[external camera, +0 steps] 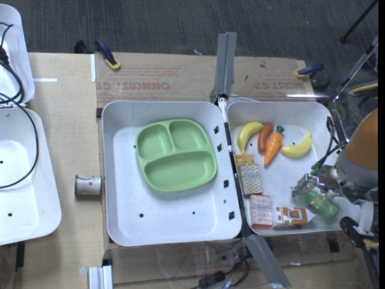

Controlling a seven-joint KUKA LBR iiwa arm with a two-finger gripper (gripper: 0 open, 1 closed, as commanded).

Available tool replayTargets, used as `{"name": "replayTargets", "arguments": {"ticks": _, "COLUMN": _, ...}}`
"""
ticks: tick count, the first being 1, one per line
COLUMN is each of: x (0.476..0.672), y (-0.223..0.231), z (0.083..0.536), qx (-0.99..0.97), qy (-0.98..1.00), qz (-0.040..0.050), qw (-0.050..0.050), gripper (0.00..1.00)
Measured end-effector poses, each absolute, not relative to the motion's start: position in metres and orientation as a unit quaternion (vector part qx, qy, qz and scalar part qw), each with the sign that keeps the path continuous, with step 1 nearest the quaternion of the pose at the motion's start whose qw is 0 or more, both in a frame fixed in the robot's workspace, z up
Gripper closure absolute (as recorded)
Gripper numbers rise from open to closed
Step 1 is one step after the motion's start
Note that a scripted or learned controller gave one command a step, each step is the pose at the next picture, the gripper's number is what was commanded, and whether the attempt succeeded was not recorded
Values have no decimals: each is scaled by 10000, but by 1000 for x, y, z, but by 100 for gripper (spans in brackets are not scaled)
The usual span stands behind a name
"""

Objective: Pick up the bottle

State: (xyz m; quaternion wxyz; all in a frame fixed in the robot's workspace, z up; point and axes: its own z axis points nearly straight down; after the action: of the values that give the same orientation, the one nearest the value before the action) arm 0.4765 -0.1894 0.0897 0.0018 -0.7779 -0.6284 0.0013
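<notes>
The bottle (322, 205) is small, green and see-through, lying on its side in the lower right of the right bin (313, 110), close to the bin's right wall. The jaws (310, 185) sit right over its upper end; whether they are spread or pinching it cannot be told. A small orange carton (291, 217) lies just left of the bottle, near the bin's lower edge. Bare white floor lies between the bottle and a carrot (272, 147) and banana (298, 147) higher up.

Probably a robotics lab: clamped cardboard bench (180, 77), white bins (114, 179)
</notes>
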Motion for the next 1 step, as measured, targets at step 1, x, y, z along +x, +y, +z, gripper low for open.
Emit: {"name": "replayTargets", "arguments": {"ticks": 1, "x": 477, "y": -190, "z": 98, "qx": -7783, "qy": -6278, "qz": 14, "qw": 22, "gripper": 100}}
